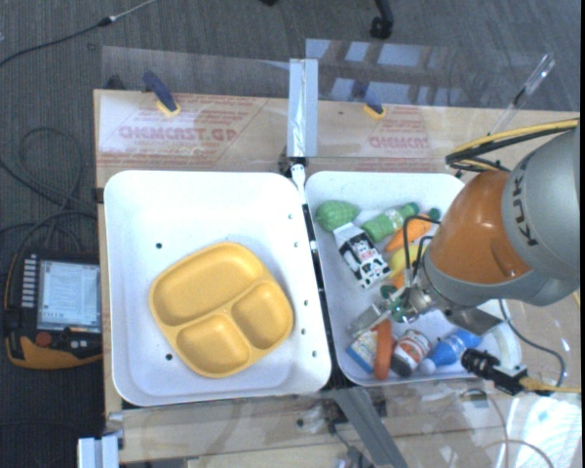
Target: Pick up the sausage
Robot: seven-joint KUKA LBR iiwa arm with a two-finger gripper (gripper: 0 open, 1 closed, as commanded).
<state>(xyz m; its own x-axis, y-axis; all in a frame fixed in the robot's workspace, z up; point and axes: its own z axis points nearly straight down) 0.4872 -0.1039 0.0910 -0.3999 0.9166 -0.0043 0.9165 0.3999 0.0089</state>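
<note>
Desk: two white bins side by side.
Left bin (pixel 127 261): yellow tray (pixel 221 307).
Sausage (pixel 382 349): right bin's (pixel 333 359) near edge, among clutter.
Jaws (pixel 398 310): just above sausage; state unclear, probably descending to grasp.

Your arm (pixel 497 247) covers the right part of the right bin (pixel 324 291), so you cannot see what lies under it there, and its far end runs off the picture's right edge. The gripper (pixel 395 310) sits just left of the arm's orange band, too small and cluttered for you to read. Below it, the small can (pixel 409 351) has an unreadable label.
</note>
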